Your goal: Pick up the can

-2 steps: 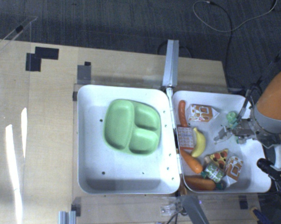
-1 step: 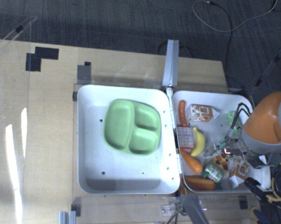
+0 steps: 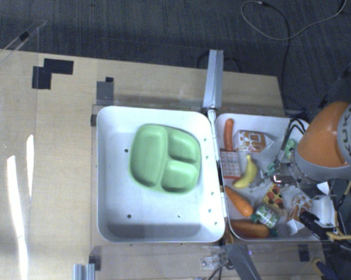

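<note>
Lying on its side near the front of the right bin (image 3: 254,121), the can (image 3: 267,216) was small, with a green label and a pale metal end turned toward the camera. It sat just beside the tip of a carrot (image 3: 238,202) on its left and just above a reddish sausage-shaped toy (image 3: 250,229) at the bin's front wall, with a printed packet (image 3: 294,205) close on its right. A banana (image 3: 247,174), an upright hot dog (image 3: 228,135), a snack box (image 3: 250,140) and a flat card (image 3: 229,164) filled the rest of that bin.

Judged from its look, the can would be stiff and would not give under pressure, probably light if it was a toy or empty. Its curved wall looked smooth and likely slippery, and on its side it could roll away when nudged. The soundest hold seemed to be across the round body at its middle, with the fingers closing on opposite sides of the curve, since the flat ends were crowded by the neighbours.

The arm's orange band (image 3: 321,137) hung over the right bin's far side, and the hand (image 3: 277,173) lay below it, above the clutter and apart from the can. Whether the hand was open or closed could not be told, nor whether it held anything.

The left bin (image 3: 107,180) carried a green divided tray (image 3: 164,157), and both bins rested on the pale wooden table (image 3: 57,178)
</note>
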`<action>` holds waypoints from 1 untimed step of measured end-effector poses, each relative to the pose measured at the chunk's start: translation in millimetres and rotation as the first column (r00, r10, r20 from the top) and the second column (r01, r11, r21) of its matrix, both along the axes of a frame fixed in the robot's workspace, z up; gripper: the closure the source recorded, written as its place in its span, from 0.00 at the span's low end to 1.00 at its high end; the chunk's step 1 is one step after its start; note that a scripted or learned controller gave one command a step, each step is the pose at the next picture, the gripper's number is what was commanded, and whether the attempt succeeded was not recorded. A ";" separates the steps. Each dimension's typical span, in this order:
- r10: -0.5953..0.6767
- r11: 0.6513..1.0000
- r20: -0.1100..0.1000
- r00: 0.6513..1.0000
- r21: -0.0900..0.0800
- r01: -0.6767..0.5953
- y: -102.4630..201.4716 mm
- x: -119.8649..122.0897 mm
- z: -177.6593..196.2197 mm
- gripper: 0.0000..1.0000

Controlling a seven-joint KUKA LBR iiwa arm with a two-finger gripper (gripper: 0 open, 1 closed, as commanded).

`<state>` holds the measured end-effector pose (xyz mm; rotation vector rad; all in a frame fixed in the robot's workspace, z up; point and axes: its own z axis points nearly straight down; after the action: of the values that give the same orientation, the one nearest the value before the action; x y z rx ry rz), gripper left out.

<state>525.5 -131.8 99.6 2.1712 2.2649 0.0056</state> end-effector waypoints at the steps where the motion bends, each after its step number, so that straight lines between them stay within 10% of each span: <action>1: 0.049 0.999 0.005 0.999 0.000 -0.049 -34.8 73.3 -11.4 0.00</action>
<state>598.7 -166.5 88.2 2.1125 2.3152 0.0121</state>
